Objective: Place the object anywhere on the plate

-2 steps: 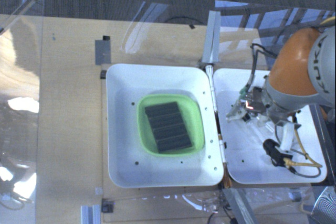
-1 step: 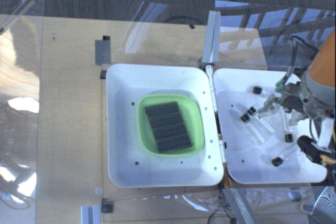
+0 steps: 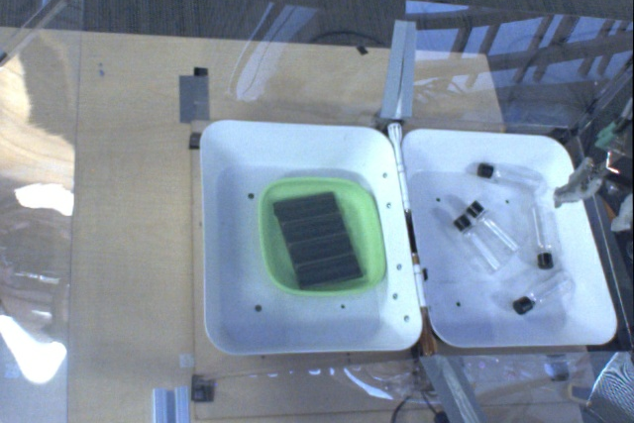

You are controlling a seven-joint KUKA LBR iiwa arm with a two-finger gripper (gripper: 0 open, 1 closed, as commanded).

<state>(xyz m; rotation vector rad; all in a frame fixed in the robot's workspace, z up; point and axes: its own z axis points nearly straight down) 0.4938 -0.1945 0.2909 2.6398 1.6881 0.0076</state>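
Lowest in the right bin (image 3: pixel 594 312), clear black-capped vials (image 3: pixel 500 248) look light, slick and fragile; grip mid-body; pincer (image 3: pixel 578 181) state unclear.

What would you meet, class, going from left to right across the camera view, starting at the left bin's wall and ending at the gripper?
left bin → green plate with the dark ridged block on it → right bin → capped clear vials → gripper
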